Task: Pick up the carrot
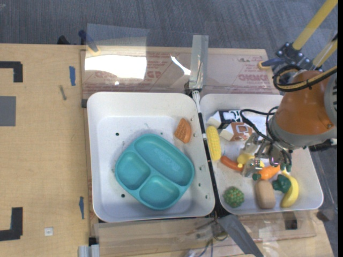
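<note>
The carrot (268, 172), orange with a green leafy end on its left, lies in the right bin (310, 171) among other toy foods. My gripper (266, 158) hangs directly over it, low in the bin, and its metal parts cover the carrot's upper edge. The arm's orange band (300, 108) is just above and to the right. I cannot tell whether the gripper is touching the carrot.
Around the carrot are an orange-red elongated piece (230, 163), a corn cob (213, 142), a green ball (233, 196), a tan lump (264, 194), broccoli (281, 184) and a banana (291, 191). The left bin (107, 122) holds a teal divided plate (154, 170) and an orange piece (183, 130).
</note>
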Controlling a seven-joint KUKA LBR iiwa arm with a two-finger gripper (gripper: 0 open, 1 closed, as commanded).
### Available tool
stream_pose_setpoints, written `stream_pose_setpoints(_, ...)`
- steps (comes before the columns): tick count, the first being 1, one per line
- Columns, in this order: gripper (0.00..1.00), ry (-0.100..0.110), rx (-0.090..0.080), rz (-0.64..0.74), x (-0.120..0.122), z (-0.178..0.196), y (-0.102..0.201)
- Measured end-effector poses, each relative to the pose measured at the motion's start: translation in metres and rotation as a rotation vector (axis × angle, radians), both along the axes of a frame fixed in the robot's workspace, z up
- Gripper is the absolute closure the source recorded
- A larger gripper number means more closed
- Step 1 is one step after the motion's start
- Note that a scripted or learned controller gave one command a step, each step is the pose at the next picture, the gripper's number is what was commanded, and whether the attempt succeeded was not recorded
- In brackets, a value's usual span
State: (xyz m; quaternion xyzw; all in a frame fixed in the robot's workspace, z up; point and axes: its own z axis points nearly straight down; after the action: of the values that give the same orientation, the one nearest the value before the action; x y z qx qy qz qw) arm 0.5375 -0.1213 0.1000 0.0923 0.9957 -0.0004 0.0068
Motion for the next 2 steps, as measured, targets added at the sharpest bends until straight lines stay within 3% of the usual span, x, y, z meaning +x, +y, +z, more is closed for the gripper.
stream_pose_setpoints(1, 1.0, 0.001, -0.003, 0.156, -0.055, 0.11, -0.004)
stream_pose_setpoints(2, 1.0, -0.003, 0.0, 0.14, -0.055, 0.219, 0.056)
